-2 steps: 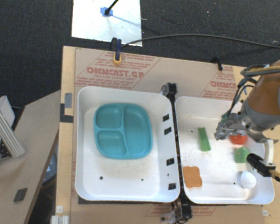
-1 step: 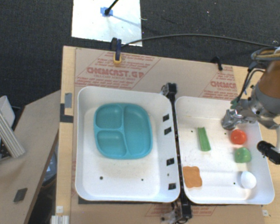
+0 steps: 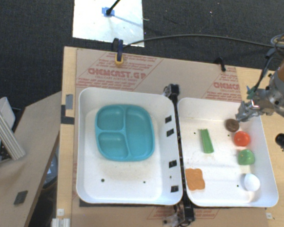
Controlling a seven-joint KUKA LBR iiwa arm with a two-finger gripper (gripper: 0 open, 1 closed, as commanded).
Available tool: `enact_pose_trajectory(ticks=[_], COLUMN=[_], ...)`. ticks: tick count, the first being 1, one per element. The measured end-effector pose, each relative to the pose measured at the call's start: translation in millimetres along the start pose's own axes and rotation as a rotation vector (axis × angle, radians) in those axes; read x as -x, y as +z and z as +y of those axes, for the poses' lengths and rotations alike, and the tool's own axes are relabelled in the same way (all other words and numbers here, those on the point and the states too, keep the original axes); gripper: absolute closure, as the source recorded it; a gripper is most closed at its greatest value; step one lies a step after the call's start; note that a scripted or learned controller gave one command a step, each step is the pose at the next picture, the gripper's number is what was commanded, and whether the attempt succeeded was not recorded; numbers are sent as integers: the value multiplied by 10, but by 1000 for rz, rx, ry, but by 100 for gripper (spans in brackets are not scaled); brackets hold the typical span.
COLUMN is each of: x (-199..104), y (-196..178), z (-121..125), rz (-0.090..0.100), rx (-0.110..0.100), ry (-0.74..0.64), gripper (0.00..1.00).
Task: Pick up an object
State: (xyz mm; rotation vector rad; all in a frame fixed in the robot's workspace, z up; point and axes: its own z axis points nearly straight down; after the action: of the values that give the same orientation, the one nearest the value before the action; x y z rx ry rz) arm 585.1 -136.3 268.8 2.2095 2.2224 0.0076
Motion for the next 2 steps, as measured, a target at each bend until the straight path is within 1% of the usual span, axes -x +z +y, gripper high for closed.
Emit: enact_pose_trajectory(ticks=[1, 2], x=[-571, -1055], y=[11, 1], z=[-203, -349], rz=[4, 4], rx=[-8, -8], ry=[-4, -3], gripper=[100, 100])
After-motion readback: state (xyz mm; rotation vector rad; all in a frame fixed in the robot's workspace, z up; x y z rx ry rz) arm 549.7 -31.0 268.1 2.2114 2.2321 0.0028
